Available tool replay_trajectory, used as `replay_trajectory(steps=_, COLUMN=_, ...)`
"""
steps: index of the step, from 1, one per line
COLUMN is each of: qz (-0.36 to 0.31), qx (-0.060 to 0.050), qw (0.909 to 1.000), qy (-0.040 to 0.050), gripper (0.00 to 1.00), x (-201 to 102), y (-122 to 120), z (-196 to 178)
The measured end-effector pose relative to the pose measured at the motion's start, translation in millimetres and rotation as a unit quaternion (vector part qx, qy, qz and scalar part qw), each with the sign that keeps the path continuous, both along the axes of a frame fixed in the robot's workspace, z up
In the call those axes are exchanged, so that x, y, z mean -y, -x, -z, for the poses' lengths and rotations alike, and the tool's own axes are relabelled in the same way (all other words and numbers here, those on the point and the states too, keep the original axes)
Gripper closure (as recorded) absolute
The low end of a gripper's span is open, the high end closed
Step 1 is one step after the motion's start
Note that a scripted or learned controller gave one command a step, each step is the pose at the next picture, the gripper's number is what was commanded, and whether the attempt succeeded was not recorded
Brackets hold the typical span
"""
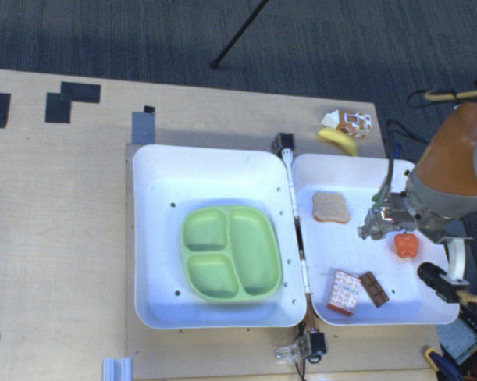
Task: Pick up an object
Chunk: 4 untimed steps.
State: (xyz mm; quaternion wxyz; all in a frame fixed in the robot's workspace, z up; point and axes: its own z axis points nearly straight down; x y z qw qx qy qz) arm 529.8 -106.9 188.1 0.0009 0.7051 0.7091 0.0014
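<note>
Hand [375, 227] over right bin [328, 302] — near orange object [406, 245], bread slice [330, 207].

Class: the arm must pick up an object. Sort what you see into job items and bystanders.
Job: gripper, bread slice, orange toy, patterned box, brown bar, right bin.
Bystanders: green divided plate, left bin, banana on bench.

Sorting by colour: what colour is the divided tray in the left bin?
Light green divided tray, clearest in the camera view.
</note>
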Motion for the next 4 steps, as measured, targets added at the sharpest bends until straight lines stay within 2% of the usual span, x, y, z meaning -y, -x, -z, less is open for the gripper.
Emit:
replay_trajectory(steps=1, qz=0.000, qx=0.000, qw=1.0000, qy=0.0003, gripper=0.00, x=1, y=0, z=0)
replay_trajectory(steps=2, qz=0.002, qx=-0.001, qw=1.0000, qy=0.0004, gripper=0.00, x=-1, y=43, z=97)
replay_trajectory(steps=3, qz=0.001, qx=0.001, qw=1.0000, qy=-0.0001, gripper=1.00, x=-2, y=41, z=86)
replay_trajectory(steps=4, qz=0.000, qx=0.000, qw=1.0000, qy=-0.0003, gripper=1.00, x=-60, y=42, z=3)
